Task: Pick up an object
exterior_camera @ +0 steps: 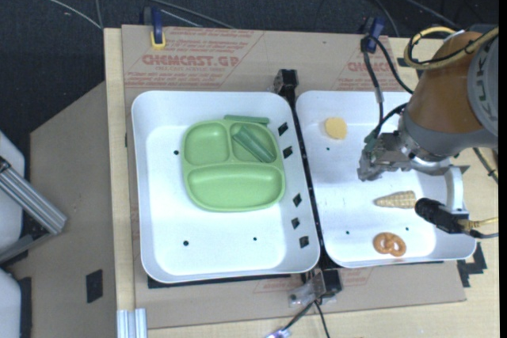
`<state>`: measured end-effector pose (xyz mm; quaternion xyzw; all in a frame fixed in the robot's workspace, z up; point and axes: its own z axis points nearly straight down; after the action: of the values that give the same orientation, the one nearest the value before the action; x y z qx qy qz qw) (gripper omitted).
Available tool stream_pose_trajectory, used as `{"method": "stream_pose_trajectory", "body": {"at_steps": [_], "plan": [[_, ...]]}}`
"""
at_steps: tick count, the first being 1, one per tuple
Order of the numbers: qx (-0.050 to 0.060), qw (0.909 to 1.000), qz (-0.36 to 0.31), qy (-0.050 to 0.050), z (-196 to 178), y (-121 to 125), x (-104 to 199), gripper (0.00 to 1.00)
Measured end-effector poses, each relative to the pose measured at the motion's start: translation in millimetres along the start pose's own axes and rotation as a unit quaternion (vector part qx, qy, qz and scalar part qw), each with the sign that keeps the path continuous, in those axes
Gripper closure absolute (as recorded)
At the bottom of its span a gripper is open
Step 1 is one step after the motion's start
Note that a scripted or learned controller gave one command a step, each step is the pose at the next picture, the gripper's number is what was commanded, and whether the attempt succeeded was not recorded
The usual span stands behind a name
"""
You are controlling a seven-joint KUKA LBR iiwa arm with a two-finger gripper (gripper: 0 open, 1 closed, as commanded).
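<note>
In the right bin (341, 194) lie a round yellow piece (337, 127) near the back left, a pale ridged cone (394, 200) on its side toward the front right, and a brown pretzel (390, 244) close to the front wall. My gripper (371, 165) hangs over the middle of this bin, just behind and left of the cone and to the right of the yellow piece. I see nothing held in it.
The left bin (158, 194) holds a green divided plate (230, 186) with a darker green item (255, 142) in its back right compartment. A black rail with clips (299, 170) runs between the bins. The arm's grey body (451, 107) covers the right bin's back right.
</note>
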<state>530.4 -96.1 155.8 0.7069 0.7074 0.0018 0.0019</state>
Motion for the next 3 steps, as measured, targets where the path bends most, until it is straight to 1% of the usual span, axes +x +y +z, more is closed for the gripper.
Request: {"method": "stream_pose_trajectory", "body": {"at_steps": [1,2,3], "plan": [[-0.001,1.0,-0.001,0.0,-64.1,5.8,0.5,1.0],[-0.001,1.0,0.0,0.0,-108.0,5.7,1.7,1.0],[0.002,1.0,-0.002,0.0,-92.4,29.2,39.8,1.0]]}}
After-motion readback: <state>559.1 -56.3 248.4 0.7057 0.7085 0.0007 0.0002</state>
